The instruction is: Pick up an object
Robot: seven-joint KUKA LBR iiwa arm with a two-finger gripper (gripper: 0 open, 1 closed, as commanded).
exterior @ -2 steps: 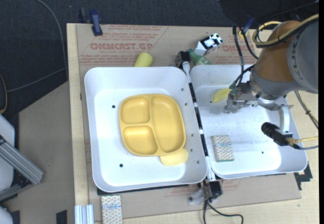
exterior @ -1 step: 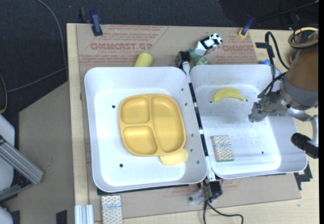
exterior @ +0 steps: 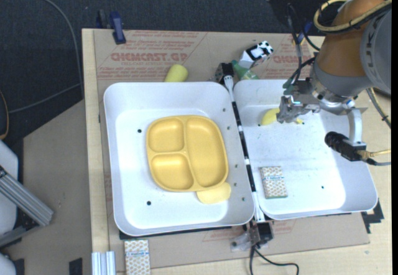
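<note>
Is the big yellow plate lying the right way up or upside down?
Right way up. The yellow plate lies flat in the left bin, and its three hollow sections face upward, so you can see into them.

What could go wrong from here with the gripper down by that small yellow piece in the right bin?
The gripper sits at the edge of the small yellow object, not over it, so a grasp may close off-centre and push it away. The object also lies near the right bin back wall, which could block a finger. The patterned packet lies well away, so this try cannot fall back on it.
</note>
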